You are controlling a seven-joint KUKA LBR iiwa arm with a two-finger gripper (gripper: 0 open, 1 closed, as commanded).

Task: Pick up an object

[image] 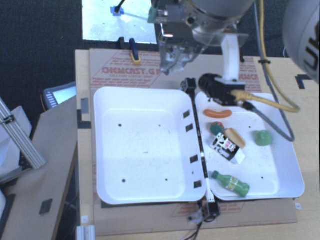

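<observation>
White bins are sitting side by side, and the right bin [292, 176] is holding a sausage [218, 113], a ball [263, 138], a box [227, 146] and a bottle [230, 182] at centre right of the frame. The gripper [171, 64] is hanging high at upper centre, above the bench beyond the bins; whether it is apart or together cannot be told. Likely risk: box and its neighbours are lying touching, so a descent there may be nudging rather than gripping, while the bottle, lying long axis left to right with cap towards the left, may be rolling.
</observation>
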